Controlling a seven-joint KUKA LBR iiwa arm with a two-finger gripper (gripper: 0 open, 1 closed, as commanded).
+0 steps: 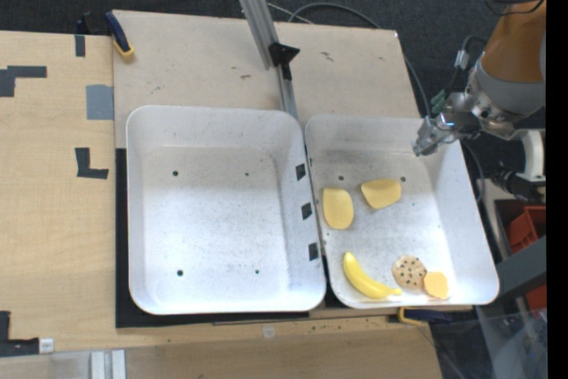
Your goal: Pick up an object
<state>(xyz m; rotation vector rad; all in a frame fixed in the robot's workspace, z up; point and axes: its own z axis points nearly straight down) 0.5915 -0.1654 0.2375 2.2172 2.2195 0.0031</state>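
Over the back right corner of the right bin (461, 191), the gripper (426, 140) hangs with nothing seen in it; I cannot tell its state. In this bin lie two pale yellow pieces (337, 208) (381, 193) near the middle, and a banana (366, 279), a cookie (409, 272) and an orange piece (436, 284) by the front edge.

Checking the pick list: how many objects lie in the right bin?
5: two yellow pieces mid-bin, banana, cookie and orange piece along its near edge.
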